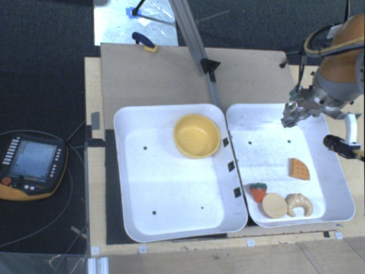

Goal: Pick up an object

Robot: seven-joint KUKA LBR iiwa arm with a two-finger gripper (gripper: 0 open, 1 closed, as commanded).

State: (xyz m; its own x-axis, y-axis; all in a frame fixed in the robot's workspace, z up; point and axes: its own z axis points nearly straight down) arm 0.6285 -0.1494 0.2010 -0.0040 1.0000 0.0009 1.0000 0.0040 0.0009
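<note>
My gripper (290, 120) hangs over the far right part of the right bin (251, 124), with nothing seen between its fingers. In the same bin, nearer the front, lie an orange waffle wedge (299, 169), a croissant (300, 204), a round tan cookie (274, 205) and a small red strawberry-like piece (258, 190). The waffle wedge is the closest of these, a little in front of the gripper. A yellow bowl (197, 135) stands upright at the far right of the left bin (148, 210).
A grey pole (191, 30) slants over the bench behind the bins. A teach pendant (29, 164) lies on the floor to the left. Black clips (231, 165) sit along the seam between the bins.
</note>
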